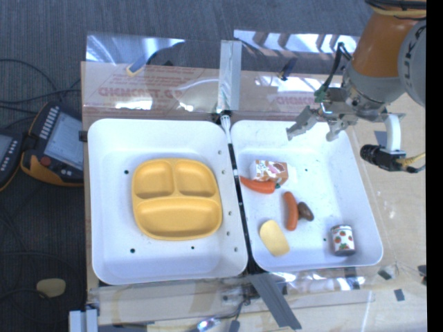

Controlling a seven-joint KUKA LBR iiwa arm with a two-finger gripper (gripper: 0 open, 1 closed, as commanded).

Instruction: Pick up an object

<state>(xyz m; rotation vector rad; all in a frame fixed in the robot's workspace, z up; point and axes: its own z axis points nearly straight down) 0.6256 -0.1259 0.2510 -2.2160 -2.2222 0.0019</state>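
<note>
Spread wide and holding nothing, gripper (318, 126) at the upper right of the frame, hanging over the far rim of the right bin (367, 206), with two grey fingers (300, 128) splayed apart. Carried by the one arm (385, 43), reaching in from the right edge.

Possible targets all lower in the frame than the gripper, none between the fingers. Closest: a small printed packet (269, 169), down and slightly left of the gripper, with an orange carrot (259, 185) just beside it on its lower left edge, long axis running nearly left to right with a slight tilt. Further down, a reddish sausage (291, 211), long axis close to top to bottom, with a dark brown lump (305, 212) touching or nearly touching its right side. Lower still, a pale yellow piece (274, 238) toward the bin's bottom left, and a small can (341, 238) toward its bottom right, well apart from the rest.

Count in the right bin: six things, one of each. Count in the left bin (104, 206): one yellow divided plate (177, 198) with three compartments. Bins: two, side by side.

Judged best bet for the coming move: straight descent toward the packet, being nearest, though crowded by the carrot.
</note>
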